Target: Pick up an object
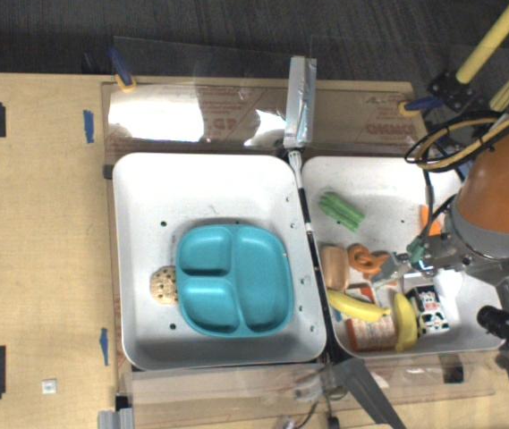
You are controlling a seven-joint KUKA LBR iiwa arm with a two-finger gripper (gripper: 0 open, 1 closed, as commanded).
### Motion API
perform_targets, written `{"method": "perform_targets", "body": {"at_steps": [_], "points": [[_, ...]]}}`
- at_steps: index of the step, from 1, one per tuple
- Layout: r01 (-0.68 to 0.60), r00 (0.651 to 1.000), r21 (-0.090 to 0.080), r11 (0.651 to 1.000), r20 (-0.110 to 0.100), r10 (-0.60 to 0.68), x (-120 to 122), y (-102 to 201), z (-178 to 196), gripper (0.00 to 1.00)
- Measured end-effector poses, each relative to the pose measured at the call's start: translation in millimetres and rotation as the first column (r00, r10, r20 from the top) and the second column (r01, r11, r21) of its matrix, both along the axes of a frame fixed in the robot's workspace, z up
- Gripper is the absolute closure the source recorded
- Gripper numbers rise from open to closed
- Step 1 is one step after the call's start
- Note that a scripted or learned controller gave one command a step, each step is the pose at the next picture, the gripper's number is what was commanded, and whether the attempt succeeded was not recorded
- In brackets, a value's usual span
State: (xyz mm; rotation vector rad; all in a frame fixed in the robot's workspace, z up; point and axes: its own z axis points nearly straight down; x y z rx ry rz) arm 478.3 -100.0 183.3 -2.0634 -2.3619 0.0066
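The right bin [375, 179] holds a pile of small objects. A green ridged piece [341, 210] lies near its back. Toward the front lie an orange pretzel-shaped toy [365, 259], a tan bread-like piece [334, 267], two yellow bananas [358, 307] [404, 319], a red-brown can [371, 332] and a black-and-white carton [429, 311]. My gripper [403, 267] hangs low over the pile, just right of the orange toy and above the bananas. The orange-banded arm [496, 199] covers the bin's right side.
The left bin [138, 195] holds a teal divided plate [233, 278] with a speckled cookie [164, 284] at its left edge. A taped metal divider [298, 105] stands behind the bins. Cables and a yellow pole [496, 29] are at the upper right.
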Motion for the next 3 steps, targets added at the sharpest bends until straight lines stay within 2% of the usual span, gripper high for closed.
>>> {"method": "perform_targets", "body": {"at_steps": [1,2,3], "points": [[-0.493,0.870,0.001,0.870,0.008,0.493,2.0,-4.6,-80.7,0.00],[-0.195,0.981,0.000,0.981,0.015,0.195,41.0,-2.6,-92.7,0.00],[0.034,0.999,-0.002,0.999,0.022,-0.034,127.6,-16.1,-91.4,0.00]]}}
